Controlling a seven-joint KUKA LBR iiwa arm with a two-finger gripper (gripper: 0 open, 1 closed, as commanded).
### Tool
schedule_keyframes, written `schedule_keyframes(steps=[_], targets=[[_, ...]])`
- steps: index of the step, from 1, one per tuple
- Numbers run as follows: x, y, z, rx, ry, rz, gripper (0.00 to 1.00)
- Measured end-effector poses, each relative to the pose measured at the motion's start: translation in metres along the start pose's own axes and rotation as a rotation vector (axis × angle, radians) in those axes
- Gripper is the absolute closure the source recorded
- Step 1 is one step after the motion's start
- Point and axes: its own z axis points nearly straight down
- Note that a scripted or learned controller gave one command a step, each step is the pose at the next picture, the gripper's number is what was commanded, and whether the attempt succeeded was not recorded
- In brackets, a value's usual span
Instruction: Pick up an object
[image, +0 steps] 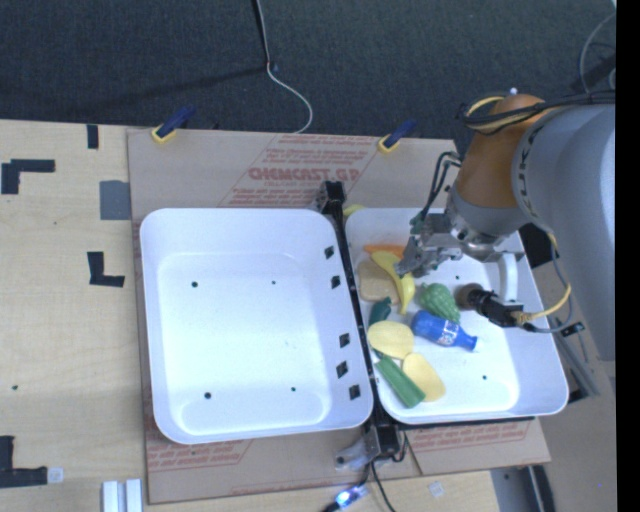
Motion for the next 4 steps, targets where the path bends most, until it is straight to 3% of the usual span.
schedule_keyframes(steps=[1, 2, 3, 4], targets=[[0.009, 0.023, 0.015, -0.016, -0.009, 0.003, 1.0], [0.065, 0.004, -0.068, -0.008, 0.001, -0.004, 1.0], [0.121, 0.043, -0.196, -0.019, 0.001, -0.006, 1.0], [0.15, -0.047, -0.133, 0.01, 0.001, -0.001, 1.0]])
